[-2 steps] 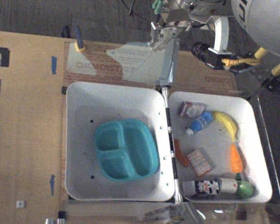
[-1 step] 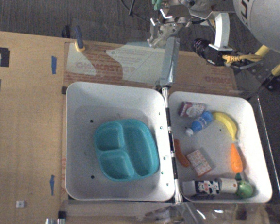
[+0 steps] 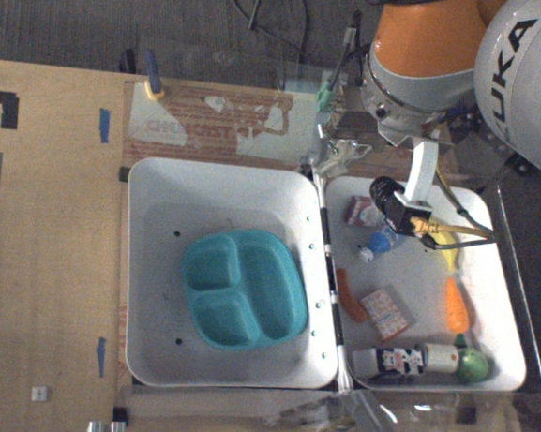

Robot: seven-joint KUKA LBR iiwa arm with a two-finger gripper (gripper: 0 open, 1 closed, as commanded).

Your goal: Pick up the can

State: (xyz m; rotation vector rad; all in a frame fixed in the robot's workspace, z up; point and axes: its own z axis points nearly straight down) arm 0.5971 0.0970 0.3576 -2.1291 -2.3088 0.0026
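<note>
The can [image 3: 360,210], small and red-and-white, sits in the far left corner of the right bin [image 3: 500,306], with a blue bottle-ish thing [image 3: 379,242] just beside it. The claw [image 3: 336,156] hangs over the far rim where the two bins meet, and honestly I can't tell if it's wide or narrow. Nearer in that bin are a carrot [image 3: 456,307] and a white bottle [image 3: 408,361]. The left bin [image 3: 158,210] has a teal divided plate [image 3: 243,289].
</note>
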